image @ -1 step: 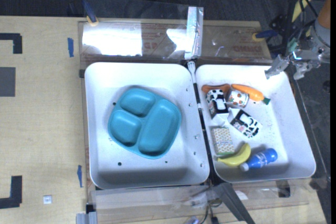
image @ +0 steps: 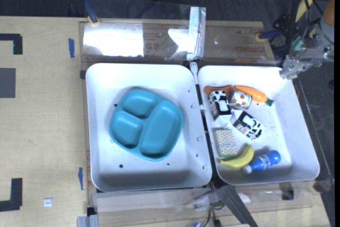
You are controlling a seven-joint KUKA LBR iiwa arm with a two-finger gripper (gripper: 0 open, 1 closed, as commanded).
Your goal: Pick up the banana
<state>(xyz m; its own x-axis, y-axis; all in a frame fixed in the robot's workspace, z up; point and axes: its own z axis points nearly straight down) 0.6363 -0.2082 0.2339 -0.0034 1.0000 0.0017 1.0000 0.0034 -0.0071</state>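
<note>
While the curved yellow banana (image: 237, 157) lies near the front of the right-hand shallow white bin (image: 303, 130), nothing is touching it from above. Just beside it on the right, touching or nearly so, rests a blue plastic bottle with a white cap (image: 262, 161), and right behind it sits a small patterned beige card or packet (image: 225, 141). Further back come two black-and-white spotted toy pieces (image: 248, 125) and (image: 219, 102), a small white jar-like thing with a red patch (image: 240, 99), and an orange carrot-shaped toy (image: 250, 93) along the far side. Over in the left-hand white bin (image: 101, 114), a teal three-compartment plastic tray (image: 146, 124) lies alone. Up at the right bin's far right corner, the arm's grey metal hand (image: 295, 64) hangs well apart from the banana; whether it is released or clenched, I cannot tell. Both bins rest on the pale wooden tabletop (image: 42, 114).
</note>
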